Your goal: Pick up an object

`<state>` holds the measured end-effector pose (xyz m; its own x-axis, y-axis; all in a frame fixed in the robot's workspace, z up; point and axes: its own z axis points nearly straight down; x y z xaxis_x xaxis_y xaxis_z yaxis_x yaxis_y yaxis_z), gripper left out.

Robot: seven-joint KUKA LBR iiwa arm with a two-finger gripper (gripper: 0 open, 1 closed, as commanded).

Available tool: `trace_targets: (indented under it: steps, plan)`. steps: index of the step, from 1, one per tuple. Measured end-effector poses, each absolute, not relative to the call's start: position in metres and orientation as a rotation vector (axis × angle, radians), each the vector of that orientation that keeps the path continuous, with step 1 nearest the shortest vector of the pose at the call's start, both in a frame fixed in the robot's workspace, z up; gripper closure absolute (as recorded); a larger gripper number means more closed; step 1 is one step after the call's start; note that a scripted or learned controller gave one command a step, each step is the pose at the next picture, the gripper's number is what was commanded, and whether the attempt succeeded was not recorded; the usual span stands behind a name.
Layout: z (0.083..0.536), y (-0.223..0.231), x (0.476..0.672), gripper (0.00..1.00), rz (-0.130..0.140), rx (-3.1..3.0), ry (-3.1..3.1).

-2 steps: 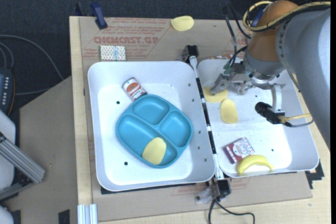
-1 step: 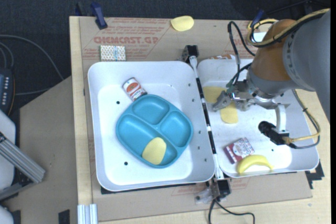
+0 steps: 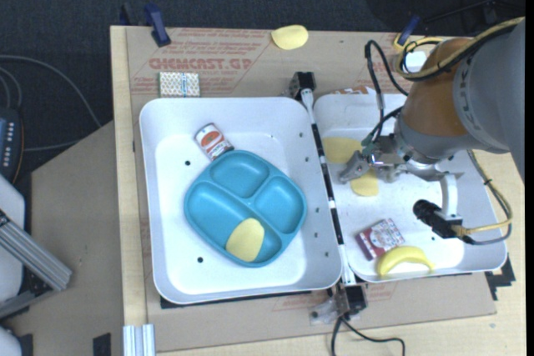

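The arm [image 3: 455,100] reaches in from the right and hangs its pincer [image 3: 360,168] low over the far left part of the right bin [image 3: 480,258].

The pincer's fingers are spread apart with nothing between them; one tip points left toward the bin's inner wall, and a small yellow piece [image 3: 365,187] lies just beside and below them. A flat pale yellow object [image 3: 338,148] rests just on the far side of the pincer. Nearer in the same bin lie a red and white packet [image 3: 380,237] and a yellow banana [image 3: 404,261], close together. The left bin [image 3: 167,263] holds a blue divided plate [image 3: 244,208] with a yellow lemon-like object [image 3: 246,240] in its near compartment, and a small red and white can [image 3: 214,141] beyond the plate. Another yellow item [image 3: 289,37] sits on the surface [image 3: 217,58] beyond both bins.
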<state>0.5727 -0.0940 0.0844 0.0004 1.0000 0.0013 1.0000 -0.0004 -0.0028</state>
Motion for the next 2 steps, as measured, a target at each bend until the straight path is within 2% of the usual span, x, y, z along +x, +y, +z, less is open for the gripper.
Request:
trace_targets:
  steps: [1, 2]
  plan:
    - [0.0943, -0.0939, 0.5731, 1.0, -0.001, -2.222, -2.219]
    - [0.0943, -0.0939, 0.573, 0.0, 0.0, -2.222, -2.219]
